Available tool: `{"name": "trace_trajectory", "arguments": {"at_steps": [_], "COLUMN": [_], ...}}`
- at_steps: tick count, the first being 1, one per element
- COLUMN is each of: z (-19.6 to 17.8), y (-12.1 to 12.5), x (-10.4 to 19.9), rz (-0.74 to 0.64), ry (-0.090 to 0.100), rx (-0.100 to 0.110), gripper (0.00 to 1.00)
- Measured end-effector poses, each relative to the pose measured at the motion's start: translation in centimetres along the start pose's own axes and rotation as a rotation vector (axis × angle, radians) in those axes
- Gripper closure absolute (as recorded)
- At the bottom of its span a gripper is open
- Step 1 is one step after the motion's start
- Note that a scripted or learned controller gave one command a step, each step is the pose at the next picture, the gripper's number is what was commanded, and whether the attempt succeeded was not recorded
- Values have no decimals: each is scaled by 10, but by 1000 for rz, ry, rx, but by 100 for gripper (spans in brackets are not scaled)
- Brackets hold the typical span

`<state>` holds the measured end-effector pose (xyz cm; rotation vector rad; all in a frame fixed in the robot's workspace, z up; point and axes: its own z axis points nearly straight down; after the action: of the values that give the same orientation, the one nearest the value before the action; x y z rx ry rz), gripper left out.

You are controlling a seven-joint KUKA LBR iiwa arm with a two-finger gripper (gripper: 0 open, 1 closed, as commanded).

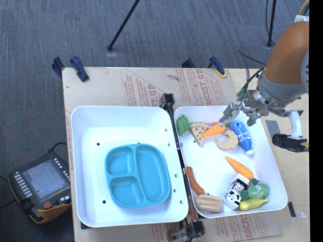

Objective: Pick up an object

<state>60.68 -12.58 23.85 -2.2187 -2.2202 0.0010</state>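
Observation:
The right bin (pixel 275 165) holds several toy foods. Along its far side lie a green vegetable (pixel 181 123), a waffle slice (pixel 198 131), an orange carrot (pixel 215 130), a tan bagel (pixel 227 141) and a blue bottle (pixel 243 137). My gripper (pixel 238 117) hangs over the bin's far right part, just above the carrot's tip and the bottle's top. Its fingers are spread apart, open, with nothing between them.
A second carrot (pixel 239 168), a sausage (pixel 195 180), a bread roll (pixel 209 203), a cow-patterned carton (pixel 233 194), a green pepper (pixel 257 189) and a banana (pixel 252 204) fill the bin's near side. The left bin (pixel 83 135) holds a blue divided plate (pixel 137 175).

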Motion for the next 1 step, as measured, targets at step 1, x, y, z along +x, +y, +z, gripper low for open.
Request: {"name": "trace_trajectory", "arguments": {"at_steps": [1], "z": [152], "y": [-48], "x": [-11], "rz": [-120], "ry": [1], "rx": [2], "gripper": [0]}}
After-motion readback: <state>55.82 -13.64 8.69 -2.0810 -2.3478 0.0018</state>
